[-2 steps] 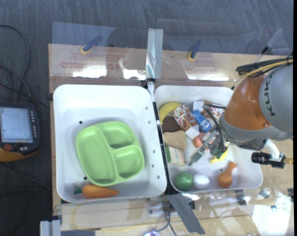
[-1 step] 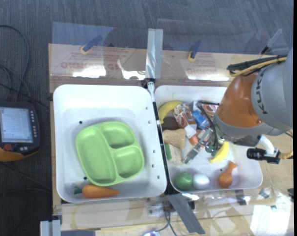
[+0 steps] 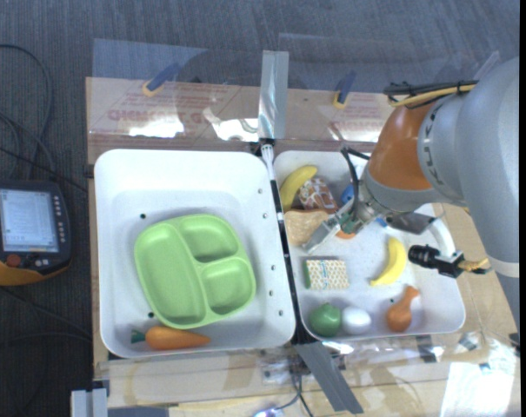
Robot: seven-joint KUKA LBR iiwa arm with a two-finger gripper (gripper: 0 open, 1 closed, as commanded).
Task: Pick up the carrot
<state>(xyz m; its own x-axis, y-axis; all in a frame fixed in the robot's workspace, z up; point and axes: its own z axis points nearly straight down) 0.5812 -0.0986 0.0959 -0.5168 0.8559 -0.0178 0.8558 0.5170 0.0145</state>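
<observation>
- Nearest me, along the front wall of the left bin (image 3: 115, 259), lies the carrot (image 3: 169, 339), flat on the floor, just in front of the green divided plate (image 3: 195, 269) and very close to its front edge.
- Its long axis runs left to right, roughly parallel to the front wall; the dark green stem end points left, the orange body tapers to the right.
- Moving right, the right bin (image 3: 445, 320) holds a green round fruit (image 3: 326, 319), a white egg-like thing (image 3: 356, 320), a patterned block (image 3: 326, 274), two bananas (image 3: 389, 263) and a drumstick-shaped toy (image 3: 402, 309).
- My gripper (image 3: 345, 224) sits low in that right bin, well apart from the carrot; I cannot tell whether the fingers are parted or closed, and I see nothing clearly between them.
- To do this well, I judge the arm must lift clear, cross the divider, and descend with the fingers straddling the carrot's short width at mid-body.
- I'd watch the plate rim and bin wall: little room either side.
</observation>
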